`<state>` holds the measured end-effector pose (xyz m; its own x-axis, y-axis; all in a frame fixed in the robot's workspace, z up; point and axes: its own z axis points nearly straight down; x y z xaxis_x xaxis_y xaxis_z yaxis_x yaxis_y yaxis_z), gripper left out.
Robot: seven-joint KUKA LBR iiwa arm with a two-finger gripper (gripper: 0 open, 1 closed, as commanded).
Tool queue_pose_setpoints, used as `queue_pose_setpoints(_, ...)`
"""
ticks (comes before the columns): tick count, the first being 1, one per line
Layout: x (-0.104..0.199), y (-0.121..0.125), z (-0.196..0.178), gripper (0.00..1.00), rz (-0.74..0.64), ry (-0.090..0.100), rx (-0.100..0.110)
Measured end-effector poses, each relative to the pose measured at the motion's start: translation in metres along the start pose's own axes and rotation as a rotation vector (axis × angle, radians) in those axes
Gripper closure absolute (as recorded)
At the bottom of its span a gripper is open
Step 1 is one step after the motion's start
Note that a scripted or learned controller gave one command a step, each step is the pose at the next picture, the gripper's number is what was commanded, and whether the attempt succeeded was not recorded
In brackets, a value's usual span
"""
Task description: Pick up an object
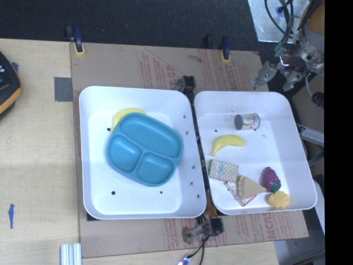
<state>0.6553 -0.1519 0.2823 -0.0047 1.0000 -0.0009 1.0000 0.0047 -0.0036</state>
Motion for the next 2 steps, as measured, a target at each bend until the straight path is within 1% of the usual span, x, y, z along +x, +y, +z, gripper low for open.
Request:
queue_pose_setpoints(1,-0.056,-0.048,0.112,0.0,0.0,-0.001,0.002)
queue_pose_setpoints(2,-0.059,-0.116,0.191,0.0,0.001,0.001,0.001)
